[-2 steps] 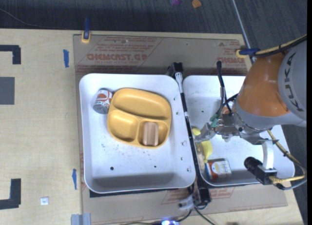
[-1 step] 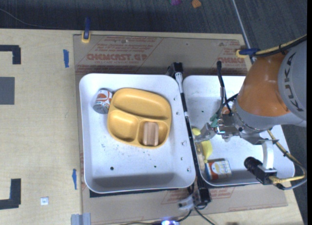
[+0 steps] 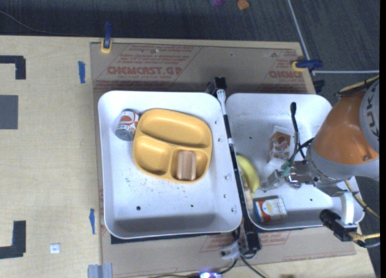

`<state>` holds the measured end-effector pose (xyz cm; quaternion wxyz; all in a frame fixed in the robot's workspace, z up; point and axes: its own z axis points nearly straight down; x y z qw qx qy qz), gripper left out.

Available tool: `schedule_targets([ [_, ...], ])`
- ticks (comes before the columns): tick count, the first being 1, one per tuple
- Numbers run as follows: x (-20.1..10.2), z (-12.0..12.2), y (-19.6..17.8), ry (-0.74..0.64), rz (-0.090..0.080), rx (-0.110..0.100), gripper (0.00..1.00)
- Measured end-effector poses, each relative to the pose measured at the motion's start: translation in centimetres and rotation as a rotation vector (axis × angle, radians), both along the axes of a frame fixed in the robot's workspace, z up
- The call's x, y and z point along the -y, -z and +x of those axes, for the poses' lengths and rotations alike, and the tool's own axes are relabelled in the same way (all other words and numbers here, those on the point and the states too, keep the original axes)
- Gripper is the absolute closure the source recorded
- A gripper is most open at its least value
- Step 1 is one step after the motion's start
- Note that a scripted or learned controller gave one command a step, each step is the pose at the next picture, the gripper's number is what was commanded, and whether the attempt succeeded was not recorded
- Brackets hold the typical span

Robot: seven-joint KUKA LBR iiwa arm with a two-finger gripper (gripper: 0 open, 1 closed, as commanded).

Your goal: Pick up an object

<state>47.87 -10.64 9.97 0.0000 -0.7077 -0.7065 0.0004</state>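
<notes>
A: Candidates first. Nearest the gripper (image 3: 282, 176)?

B: A banana (image 3: 248, 173), just to its left in the right bin (image 3: 253, 108), lying along the divider wall. Probably slid there; the wall stops it rolling further.

A: Anything else close?

B: A small printed packet (image 3: 281, 143) just above the gripper, flat on the bin floor. Below and a little left, a small box with an orange and white label (image 3: 269, 209), against the bin's near wall. Any of the three would serve; the task names none.

A: Gripper state?

B: Cannot tell. The tip is a dark cluster with cables over it, and the orange band (image 3: 341, 135) and grey wrist crowd the view. Nothing visibly between the fingers.

A: Arm pose?

B: Reaches in from the right, wrist bent down into the right bin, tool low near the floor and pointed leftward at the banana. My reading: it is at the grasp point or close to it.

A: Further out?

B: Well to the left, the left bin (image 3: 114, 168) holds a yellow divided tray (image 3: 163, 129) with a tan block (image 3: 186, 165) in its lower right compartment. A small can (image 3: 126, 124) lies tipped, touching the tray's upper left edge.

A: Risk?

B: The banana hugs the wall, so one finger has little room on that side.
</notes>
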Motion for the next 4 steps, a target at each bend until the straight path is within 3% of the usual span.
schedule_targets([
  [4, -0.98, 0.20, 1.04, 0.005, -0.007, 0.009, 0.00],
])
